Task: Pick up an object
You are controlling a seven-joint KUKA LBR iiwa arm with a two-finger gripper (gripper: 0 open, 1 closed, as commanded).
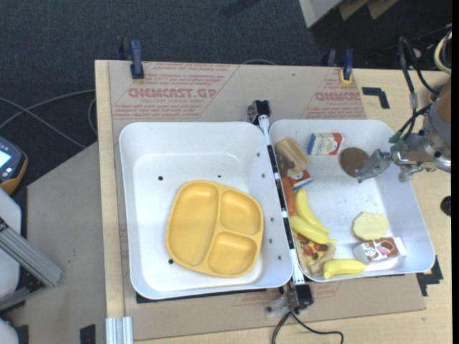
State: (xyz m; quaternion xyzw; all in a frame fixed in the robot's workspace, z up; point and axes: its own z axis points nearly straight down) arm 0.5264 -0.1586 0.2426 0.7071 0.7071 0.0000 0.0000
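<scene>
My gripper (386, 172) hangs over the right side of the right bin (419, 224), open, with nothing between its fingers. Its left finger (368, 169) is next to a brown round disc (351, 160). Below it lie a pale yellow round piece (371, 226) and a brown-and-white carton (381, 249). A small blue, white and red carton (325, 144) and a tan cylinder (290, 152) lie at the bin's far side. Bananas (308, 218), a pizza slice (313, 250) and another yellow piece (343, 267) lie along its left and front.
The left bin (143, 163) holds a yellow divided plate (214, 228). A black clip strip (275, 174) joins the two bins. Cables and the arm's body (437, 131) crowd the right edge. Blue clamps (135, 57) hold the board at the back.
</scene>
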